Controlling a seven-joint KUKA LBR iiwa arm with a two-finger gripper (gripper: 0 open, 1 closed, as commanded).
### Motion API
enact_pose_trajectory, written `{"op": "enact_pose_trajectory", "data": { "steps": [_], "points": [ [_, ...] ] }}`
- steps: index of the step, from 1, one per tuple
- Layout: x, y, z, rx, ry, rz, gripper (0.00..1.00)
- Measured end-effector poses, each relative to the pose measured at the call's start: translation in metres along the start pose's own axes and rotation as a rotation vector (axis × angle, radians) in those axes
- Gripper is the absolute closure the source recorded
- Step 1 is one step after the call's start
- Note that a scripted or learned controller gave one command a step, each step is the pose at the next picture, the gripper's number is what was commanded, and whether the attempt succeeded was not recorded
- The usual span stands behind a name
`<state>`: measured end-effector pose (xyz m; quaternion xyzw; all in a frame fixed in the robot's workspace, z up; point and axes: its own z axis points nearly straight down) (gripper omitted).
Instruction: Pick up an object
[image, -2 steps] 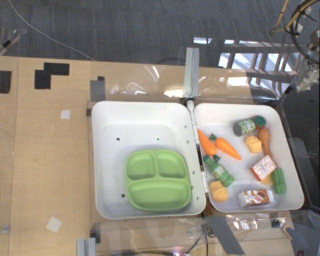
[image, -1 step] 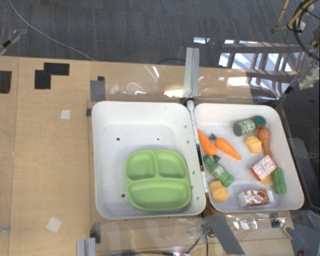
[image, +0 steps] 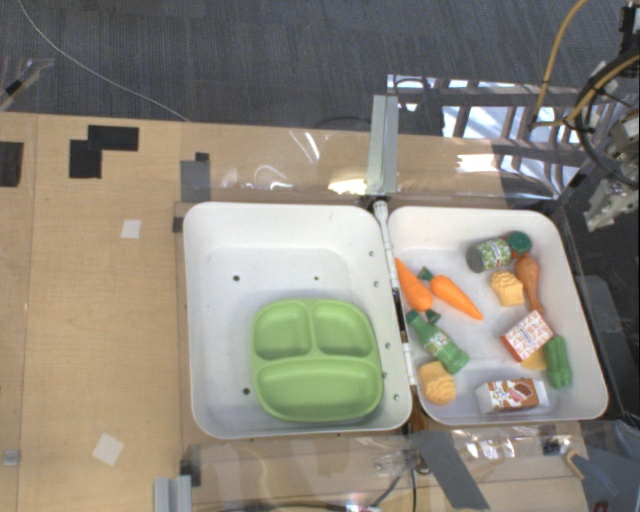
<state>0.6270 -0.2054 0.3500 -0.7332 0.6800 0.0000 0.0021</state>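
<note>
The right bin (image: 575, 265) holds several toy foods. Two orange carrots (image: 456, 294) lie near its left wall, one of them (image: 412, 287) against the divider. A green bottle (image: 438, 340) lies below them, with a yellow waffle-like piece (image: 436, 381) at its lower end. A grey-green can (image: 492, 254) and a brown drumstick (image: 527, 277) sit at the back. A red-and-white box (image: 527, 335), a green pickle (image: 557, 361) and a white carton (image: 512, 396) lie toward the front right.
The left bin (image: 230, 250) bears a green divided plate (image: 317, 358) in its front half. A metal post (image: 382, 140) stands behind the seam between the bins. Cables and metal framing (image: 600, 110) crowd the upper right corner. Tan bench (image: 90, 330) extends to the left.
</note>
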Motion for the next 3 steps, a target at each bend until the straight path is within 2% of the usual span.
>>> {"op": "enact_pose_trajectory", "data": {
  "steps": [1, 2, 3],
  "points": [
    [-0.005, -0.044, -0.090, 0.005, 0.001, -0.192, 1.00],
    [-0.022, 0.027, 0.029, -0.006, -0.004, -0.177, 1.00],
    [-0.021, -0.019, -0.028, 0.006, 0.001, -0.047, 1.00]
  ]
}}
